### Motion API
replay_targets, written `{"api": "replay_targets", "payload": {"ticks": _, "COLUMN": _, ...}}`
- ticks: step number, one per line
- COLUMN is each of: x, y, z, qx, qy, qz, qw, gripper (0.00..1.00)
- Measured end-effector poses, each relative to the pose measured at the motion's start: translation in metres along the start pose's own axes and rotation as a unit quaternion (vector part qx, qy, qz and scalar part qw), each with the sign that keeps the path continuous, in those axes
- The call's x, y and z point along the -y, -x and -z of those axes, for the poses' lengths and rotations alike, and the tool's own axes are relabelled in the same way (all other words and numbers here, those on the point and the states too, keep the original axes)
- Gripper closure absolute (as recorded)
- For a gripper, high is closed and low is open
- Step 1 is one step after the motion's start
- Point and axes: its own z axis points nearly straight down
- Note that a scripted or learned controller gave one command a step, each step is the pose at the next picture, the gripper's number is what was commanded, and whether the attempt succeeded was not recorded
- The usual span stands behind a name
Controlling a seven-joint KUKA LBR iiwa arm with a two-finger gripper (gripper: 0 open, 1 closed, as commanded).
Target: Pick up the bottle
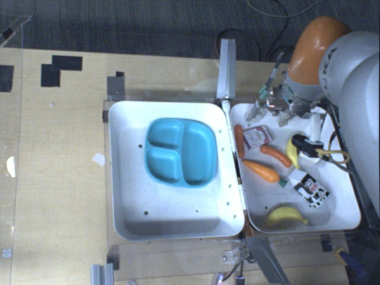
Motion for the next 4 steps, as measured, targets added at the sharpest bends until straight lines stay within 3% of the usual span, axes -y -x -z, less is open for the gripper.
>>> {"api": "replay_targets", "payload": {"ticks": 1, "x": 0.012, "y": -0.019, "z": 0.085, "qx": 0.0, "qy": 0.001, "qz": 0.005, "qw": 1.0, "gripper": 0.0}}
{"api": "replay_targets", "payload": {"ticks": 2, "x": 0.003, "y": 0.02, "z": -0.028, "qx": 0.001, "qy": 0.005, "qz": 0.051, "qw": 0.9987, "gripper": 0.0}}
{"api": "replay_targets", "payload": {"ticks": 3, "x": -0.002, "y": 0.099, "z": 0.028, "qx": 0.001, "qy": 0.001, "qz": 0.013, "qw": 0.9999, "gripper": 0.0}}
{"api": "replay_targets", "payload": {"ticks": 4, "x": 0.0, "y": 0.038, "z": -0.009, "qx": 0.0, "qy": -0.001, "qz": 0.03, "qw": 0.9995, "gripper": 0.0}}
